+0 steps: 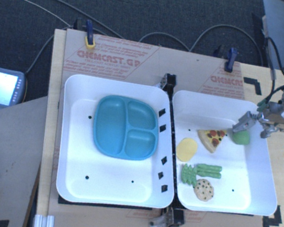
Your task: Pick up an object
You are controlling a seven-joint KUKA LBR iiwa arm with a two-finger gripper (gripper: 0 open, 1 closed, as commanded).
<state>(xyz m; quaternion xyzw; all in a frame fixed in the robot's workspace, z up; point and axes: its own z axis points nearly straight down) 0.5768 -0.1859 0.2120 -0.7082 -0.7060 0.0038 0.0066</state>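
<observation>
Right of frame centre: a pizza slice (211, 139), pale yellow round piece (186, 148), green vegetables (201, 172), a cookie (204, 189), and a small green object (241, 137) further right

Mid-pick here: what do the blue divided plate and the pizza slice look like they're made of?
Blue divided plate: probably moulded plastic, one even colour with a smooth, slightly glossy surface and rounded compartment ridges. Pizza slice: looks like a toy, likely plastic or rubber, with flat bright colours and a matte look; it is too small to tell which.
</observation>
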